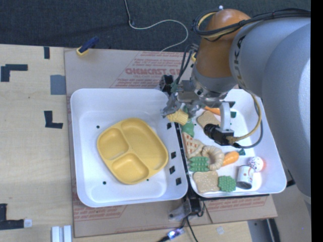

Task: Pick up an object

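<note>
Over divider between bins, your pincer [177,109] hung above yellow piece [178,117]; grip state unclear, honestly. Piece could've slipped off rim.

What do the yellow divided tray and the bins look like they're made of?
The yellow divided tray looks like moulded plastic with a matte to satin finish: uniform colour, rounded compartment walls, soft highlights. The left bin and right bin look like thin formed white plastic, smooth, with rounded corners and rolled rims, though painted metal can't be ruled out.
</note>
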`<state>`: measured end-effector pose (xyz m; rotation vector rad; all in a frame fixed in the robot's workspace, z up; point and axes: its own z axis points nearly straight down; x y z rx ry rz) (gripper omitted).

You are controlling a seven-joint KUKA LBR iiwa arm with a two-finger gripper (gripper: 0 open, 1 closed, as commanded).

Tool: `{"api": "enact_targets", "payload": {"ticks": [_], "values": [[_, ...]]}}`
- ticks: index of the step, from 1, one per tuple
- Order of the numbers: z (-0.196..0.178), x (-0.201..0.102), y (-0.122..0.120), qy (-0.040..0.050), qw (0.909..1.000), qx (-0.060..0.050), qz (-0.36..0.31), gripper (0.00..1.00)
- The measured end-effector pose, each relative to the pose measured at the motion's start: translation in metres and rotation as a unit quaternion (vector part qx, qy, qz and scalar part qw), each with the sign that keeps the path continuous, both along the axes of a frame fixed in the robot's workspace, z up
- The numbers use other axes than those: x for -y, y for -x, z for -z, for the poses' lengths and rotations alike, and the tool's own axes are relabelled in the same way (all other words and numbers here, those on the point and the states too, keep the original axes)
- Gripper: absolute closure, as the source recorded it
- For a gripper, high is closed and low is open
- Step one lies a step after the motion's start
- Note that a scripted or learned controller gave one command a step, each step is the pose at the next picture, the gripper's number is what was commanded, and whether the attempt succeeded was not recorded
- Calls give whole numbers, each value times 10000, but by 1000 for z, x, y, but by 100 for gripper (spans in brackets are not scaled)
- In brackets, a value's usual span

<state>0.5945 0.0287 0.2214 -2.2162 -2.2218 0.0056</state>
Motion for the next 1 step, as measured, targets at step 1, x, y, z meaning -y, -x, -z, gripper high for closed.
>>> {"api": "enact_targets", "payload": {"ticks": [1], "values": [[9,-13,6,4,10000,-6,2,100]]}}
